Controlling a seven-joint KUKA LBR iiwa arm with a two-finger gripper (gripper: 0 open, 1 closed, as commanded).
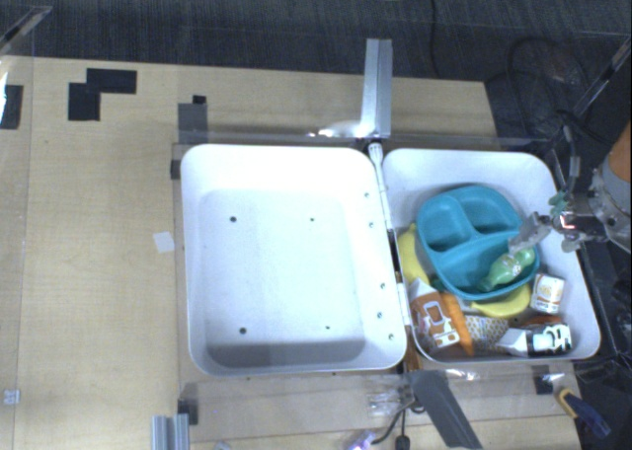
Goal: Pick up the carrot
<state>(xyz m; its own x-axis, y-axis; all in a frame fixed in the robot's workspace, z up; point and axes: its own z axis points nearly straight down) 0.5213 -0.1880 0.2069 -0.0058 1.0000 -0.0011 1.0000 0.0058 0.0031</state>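
Observation:
The carrot [457, 327] is a short orange piece lying near the front of the right bin [464, 164], wedged between a brown printed pack [431, 319] and the yellow item under the blue plate. My gripper [556, 224] hangs at the right bin's right side, level with the blue divided plate [468, 228] and just beside its right rim. It is well behind and to the right of the carrot, and apart from it. I see nothing held in it.
A green bottle [513, 264] leans in the plate's front right. A small jar [547, 292] and a black-and-white bottle [546, 340] lie in the front right corner. The left bin [276, 182] adjoins, with a metal post [378, 83] behind the divider.

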